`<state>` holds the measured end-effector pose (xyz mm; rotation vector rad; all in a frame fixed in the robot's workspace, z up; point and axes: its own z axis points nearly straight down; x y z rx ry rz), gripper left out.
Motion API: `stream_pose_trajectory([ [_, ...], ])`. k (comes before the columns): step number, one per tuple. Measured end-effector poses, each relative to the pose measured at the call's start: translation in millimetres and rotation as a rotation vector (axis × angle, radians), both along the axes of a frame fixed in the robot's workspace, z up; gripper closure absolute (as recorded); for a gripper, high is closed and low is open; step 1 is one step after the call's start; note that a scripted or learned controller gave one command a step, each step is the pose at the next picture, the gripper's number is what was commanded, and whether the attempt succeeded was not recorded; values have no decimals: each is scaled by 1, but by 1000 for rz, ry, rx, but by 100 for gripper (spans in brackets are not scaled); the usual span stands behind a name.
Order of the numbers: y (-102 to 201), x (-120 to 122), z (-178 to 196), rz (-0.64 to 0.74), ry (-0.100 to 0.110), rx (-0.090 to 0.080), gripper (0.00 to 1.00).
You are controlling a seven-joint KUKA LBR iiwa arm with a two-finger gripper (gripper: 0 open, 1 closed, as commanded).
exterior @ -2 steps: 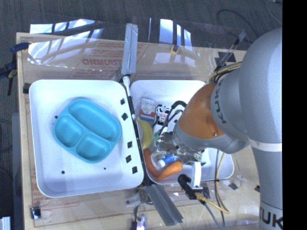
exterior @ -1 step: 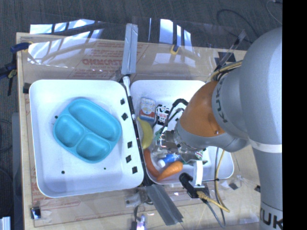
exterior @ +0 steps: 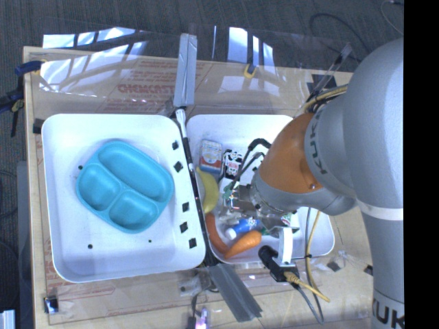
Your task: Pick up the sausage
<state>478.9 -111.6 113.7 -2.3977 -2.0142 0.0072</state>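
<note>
Your arm (exterior: 322, 163) hangs low over the right bin (exterior: 274, 123) because the sausage (exterior: 214, 236) lies there by the carrot (exterior: 245, 243); whether its fingers are apart, you cannot tell.

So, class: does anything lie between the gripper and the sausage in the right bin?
Yes. The gripper hangs over the bin's middle; the sausage lies along its left wall. A carrot and a blue item sit between them, and the banana ends close by.

Robotics lab, grey industrial arm (exterior: 357, 149) over taped bench (exterior: 137, 81), white bins (exterior: 55, 184), loose cables (exterior: 309, 293)
</note>
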Motion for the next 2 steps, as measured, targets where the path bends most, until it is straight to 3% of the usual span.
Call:
stream_pose_trajectory([
  [1,0,1,7,4,3,1,100],
  [2,-85,24,114,7,-8,-4,100],
])
